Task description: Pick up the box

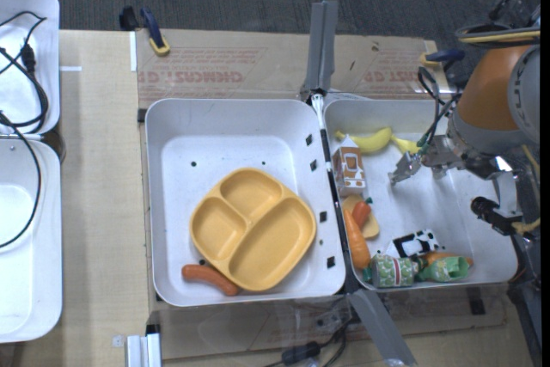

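The box (348, 168) is a small orange and white carton lying against the left wall of the right bin (494, 275), just below a banana (370, 139). My gripper (418, 173) hangs over the upper middle of that bin, to the right of the box and apart from it. Its fingers (400, 175) are open, pointing down and left, with nothing between them. The grey arm with its orange band (497, 86) comes in from the right.
Below the box lie a carrot (356, 241), a black and white item (417, 243), a green can (393, 272) and a green packet (448, 268). The left bin (172, 142) holds a yellow divided plate (252, 228) and a sausage (209, 278).
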`<action>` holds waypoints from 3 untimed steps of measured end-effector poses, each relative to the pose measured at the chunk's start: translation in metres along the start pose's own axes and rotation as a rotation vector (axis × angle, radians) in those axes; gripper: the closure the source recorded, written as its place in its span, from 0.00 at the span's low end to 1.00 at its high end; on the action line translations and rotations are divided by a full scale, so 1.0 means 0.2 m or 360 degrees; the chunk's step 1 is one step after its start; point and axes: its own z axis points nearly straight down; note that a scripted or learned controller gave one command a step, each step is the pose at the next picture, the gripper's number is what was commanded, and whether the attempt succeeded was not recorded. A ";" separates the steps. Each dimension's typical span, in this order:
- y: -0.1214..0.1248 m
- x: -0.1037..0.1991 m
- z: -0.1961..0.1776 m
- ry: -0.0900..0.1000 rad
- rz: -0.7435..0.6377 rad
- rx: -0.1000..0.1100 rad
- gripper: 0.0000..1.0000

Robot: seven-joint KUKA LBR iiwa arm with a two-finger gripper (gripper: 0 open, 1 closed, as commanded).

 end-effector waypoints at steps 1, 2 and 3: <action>-0.37 0.12 0.00 0.0003 -0.0045 0.0003 0.00; 0.15 0.11 0.00 0.0000 0.0140 0.0001 0.00; -0.12 -0.12 0.00 0.0001 -0.0007 0.0000 0.00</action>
